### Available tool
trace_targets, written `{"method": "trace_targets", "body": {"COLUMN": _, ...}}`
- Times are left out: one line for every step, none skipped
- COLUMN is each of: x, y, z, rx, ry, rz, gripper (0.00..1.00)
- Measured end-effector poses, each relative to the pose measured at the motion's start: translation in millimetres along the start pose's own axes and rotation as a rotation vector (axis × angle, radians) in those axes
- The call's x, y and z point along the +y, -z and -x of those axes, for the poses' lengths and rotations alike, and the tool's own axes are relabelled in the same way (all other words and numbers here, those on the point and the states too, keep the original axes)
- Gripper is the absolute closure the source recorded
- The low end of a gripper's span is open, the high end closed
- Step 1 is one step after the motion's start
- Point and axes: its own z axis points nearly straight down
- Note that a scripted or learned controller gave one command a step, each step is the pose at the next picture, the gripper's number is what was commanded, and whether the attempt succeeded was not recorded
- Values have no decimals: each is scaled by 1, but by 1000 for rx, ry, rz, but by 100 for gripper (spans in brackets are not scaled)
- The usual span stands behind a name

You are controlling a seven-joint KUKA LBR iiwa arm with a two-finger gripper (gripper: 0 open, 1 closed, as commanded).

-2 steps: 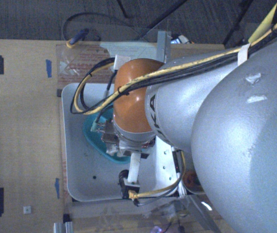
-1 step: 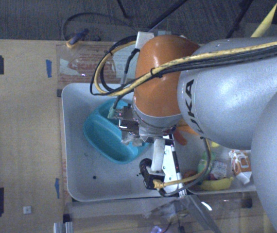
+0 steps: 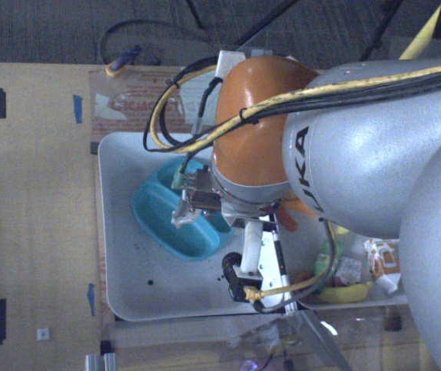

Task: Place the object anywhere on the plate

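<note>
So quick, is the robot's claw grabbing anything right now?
Gripper: over the blue plate; cannot be told whether it is open, closed or holding something.

my one camera sits fixed above bench, looks down at slant. arm (image 3: 360, 145) enters from right, close under lens, hides much of frame. white bin (image 3: 120, 238) sits mid-frame, wooden bench (image 3: 35, 207) at left, dark floor (image 3: 89, 14) along top.
</note>
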Motion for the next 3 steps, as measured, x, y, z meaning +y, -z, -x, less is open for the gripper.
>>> {"method": "trace_targets", "body": {"x": 0, "y": 9, "z": 0, "rx": 0, "ry": 0, "rz": 1, "gripper": 100}}
{"method": "trace_targets", "body": {"x": -6, "y": -56, "z": -27, "rx": -1, "ry": 63, "rz": -3, "gripper": 100}}
{"method": "trace_targets", "body": {"x": -5, "y": -46, "z": -27, "rx": 0, "ry": 60, "rz": -3, "gripper": 100}}
